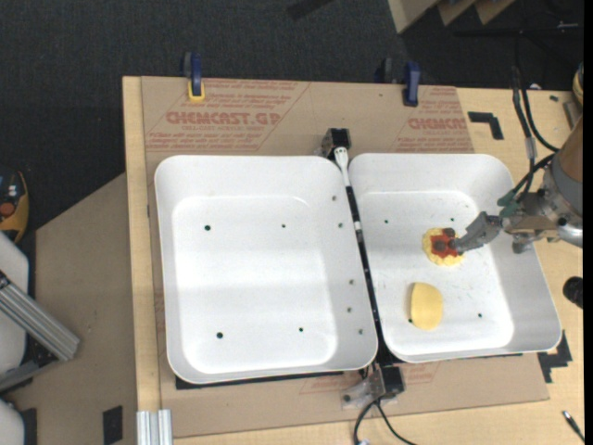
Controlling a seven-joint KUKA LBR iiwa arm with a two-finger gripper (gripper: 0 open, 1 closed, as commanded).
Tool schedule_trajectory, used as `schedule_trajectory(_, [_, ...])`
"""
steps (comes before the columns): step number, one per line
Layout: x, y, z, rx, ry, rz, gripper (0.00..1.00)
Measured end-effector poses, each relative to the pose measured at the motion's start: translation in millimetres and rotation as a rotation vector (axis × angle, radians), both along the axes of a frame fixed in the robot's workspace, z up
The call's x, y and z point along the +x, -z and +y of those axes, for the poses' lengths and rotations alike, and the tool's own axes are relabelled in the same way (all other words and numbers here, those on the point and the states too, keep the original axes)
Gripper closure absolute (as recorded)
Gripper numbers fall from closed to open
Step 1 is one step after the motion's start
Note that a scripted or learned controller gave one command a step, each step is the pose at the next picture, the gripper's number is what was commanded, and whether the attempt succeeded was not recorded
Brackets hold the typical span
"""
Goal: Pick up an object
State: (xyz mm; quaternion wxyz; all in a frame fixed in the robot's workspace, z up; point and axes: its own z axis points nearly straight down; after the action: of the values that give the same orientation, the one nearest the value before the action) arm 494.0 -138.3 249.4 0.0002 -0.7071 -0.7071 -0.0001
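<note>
Two objects lie in the right bin [482, 179]. A small round yellow piece with a red part on top [439, 247] sits near the bin's middle. A plain yellow lump [426, 306] lies nearer the front, below it. My gripper [460, 242] reaches in low from the right, and its tip touches or overlaps the right side of the yellow and red piece. The grey wrist [542, 216] hangs over the bin's right rim.
The left bin [185, 184] stands beside the right one, with a black divider strip [357, 248] between them. Both rest on a brown board [278, 109] clamped at the back. Cables [528, 119] hang by the arm at the right.
</note>
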Motion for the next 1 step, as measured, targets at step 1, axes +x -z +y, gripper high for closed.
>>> schedule_trajectory(1, [36.8,161.1,3.7,0.003,-0.002,0.012,0.0])
